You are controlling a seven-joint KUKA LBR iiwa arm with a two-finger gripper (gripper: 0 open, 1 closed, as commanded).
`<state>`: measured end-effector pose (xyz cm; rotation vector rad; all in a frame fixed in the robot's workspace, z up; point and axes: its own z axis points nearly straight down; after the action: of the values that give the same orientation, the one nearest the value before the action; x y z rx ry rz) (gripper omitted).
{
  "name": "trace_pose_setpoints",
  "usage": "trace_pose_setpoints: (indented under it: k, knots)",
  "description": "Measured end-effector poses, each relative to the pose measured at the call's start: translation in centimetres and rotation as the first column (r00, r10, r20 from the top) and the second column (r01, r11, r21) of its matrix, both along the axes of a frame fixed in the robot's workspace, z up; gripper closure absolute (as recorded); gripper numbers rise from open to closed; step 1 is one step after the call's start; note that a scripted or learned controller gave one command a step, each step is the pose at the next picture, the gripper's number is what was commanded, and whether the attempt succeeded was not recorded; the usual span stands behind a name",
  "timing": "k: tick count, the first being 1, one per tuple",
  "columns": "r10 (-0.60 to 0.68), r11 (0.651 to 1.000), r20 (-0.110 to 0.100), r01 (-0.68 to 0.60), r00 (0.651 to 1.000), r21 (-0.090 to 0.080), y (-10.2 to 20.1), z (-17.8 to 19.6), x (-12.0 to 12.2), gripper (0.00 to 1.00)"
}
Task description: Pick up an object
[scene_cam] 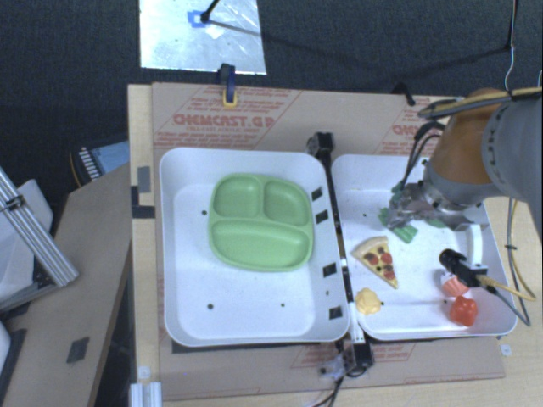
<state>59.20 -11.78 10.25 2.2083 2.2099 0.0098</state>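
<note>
While the arm reaches in from the right, you see its gripper point(405, 213) down low in the right bin point(416, 299), in the half farther from the camera and nearer the divider between the two bins. A small green thing point(406, 232) lies on the bin floor right at the gripper's tip, touching it or just beside it. You cannot tell from this angle whether the gripper is wide or narrow, or whether it has the green thing in its grasp.

Near that spot, toward the front, a toy pizza slice point(377, 259) lies flat with its point aimed at the near right. A yellow lump point(367, 301) sits by the bin's near left corner, close to the divider. A red piece point(463, 310) rests by the near right edge, well apart from the gripper.

Across the divider, the left bin point(182, 261) holds a pale green divided plate point(259, 223), lying flat around its middle.
</note>
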Motion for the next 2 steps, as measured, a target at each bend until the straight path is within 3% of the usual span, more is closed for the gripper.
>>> trace_pose_setpoints:
  k: [2]
  knots:
    - [0.003,1.0,-0.011,-0.003,1.0,0.007,0.2,9.2,1.7,1.0]
